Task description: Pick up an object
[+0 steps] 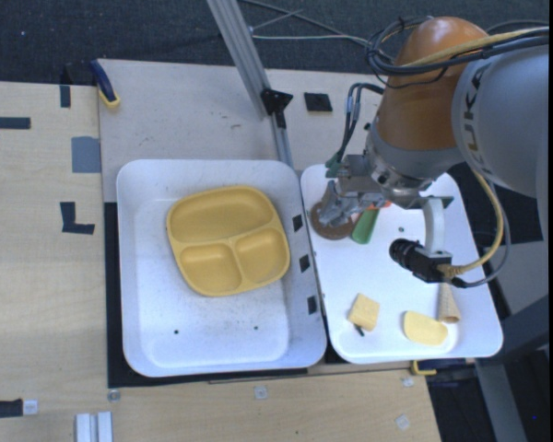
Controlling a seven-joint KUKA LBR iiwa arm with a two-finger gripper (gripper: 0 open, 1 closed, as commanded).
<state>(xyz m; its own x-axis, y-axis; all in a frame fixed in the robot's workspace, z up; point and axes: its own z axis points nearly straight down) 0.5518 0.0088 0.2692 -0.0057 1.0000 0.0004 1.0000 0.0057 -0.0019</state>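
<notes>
Nearest the camera lay the front rim of the left bin point(212, 362), well to the left of the hand point(336, 212). Inside that bin sat a yellow divided plate point(229, 240), three compartments showing, also left of the hand and apart from it. Further right, across the join between the bins, the hand hung low over the back left corner of the right bin point(479, 343). A round brown object point(330, 226) lay directly beneath the hand, and a green marker-like object point(364, 226) lay just to its right; whether either was touched could not be told, nor whether the hand was spread or pressed together. In front of the hand and to its right lay a small yellow block point(364, 311), then a yellow wedge point(425, 328), then a tan cone-shaped piece point(449, 304) near the bin's right side. Above the hand, the orange band point(433, 86) wrapped the grey arm point(511, 118), where part of the lettering "KUK" could be read. The bench point(37, 274) was pale wood.
</notes>
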